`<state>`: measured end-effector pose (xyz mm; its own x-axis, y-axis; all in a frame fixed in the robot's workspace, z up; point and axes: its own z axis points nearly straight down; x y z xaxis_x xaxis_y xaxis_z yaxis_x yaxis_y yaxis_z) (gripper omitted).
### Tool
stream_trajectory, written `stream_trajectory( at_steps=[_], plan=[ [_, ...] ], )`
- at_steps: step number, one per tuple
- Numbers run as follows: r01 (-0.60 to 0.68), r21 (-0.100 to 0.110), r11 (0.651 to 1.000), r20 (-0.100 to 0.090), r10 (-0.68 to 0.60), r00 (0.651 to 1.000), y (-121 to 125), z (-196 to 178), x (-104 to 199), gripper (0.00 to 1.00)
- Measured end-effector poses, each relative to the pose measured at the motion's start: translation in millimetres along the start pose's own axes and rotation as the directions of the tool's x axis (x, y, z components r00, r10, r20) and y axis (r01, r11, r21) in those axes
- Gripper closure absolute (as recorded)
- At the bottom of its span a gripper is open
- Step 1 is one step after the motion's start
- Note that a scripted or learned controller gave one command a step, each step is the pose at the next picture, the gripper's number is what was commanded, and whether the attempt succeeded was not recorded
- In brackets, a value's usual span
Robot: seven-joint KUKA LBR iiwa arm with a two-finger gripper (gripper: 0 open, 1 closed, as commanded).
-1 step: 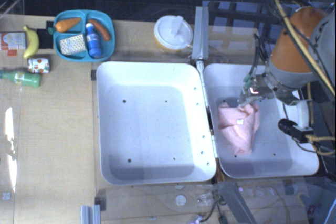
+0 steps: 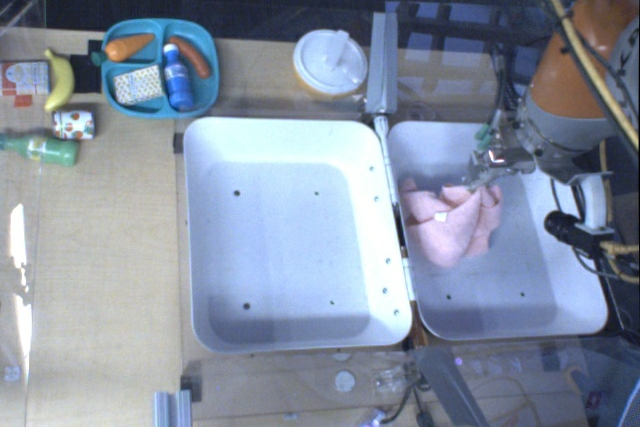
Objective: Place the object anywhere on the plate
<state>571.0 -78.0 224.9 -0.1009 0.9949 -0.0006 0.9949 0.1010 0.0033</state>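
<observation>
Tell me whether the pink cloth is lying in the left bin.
No. The pink cloth lies in the right bin, under the gripper.

A blue divided tray (image 2: 205, 65) holding a carrot (image 2: 131, 46) and small bottle (image 2: 178, 79) is sitting beside a banana (image 2: 59, 79), a can (image 2: 74, 124), a green bottle (image 2: 40, 148) and a white lidded container (image 2: 330, 62).
</observation>
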Motion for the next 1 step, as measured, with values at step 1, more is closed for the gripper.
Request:
stream_trajectory(
  at_steps=[1],
  plan=[
    [0.394, 0.000, 0.919, -0.001, -0.394, 0.919, -0.2, -9.6, 51.8, 1.00]
  ],
)
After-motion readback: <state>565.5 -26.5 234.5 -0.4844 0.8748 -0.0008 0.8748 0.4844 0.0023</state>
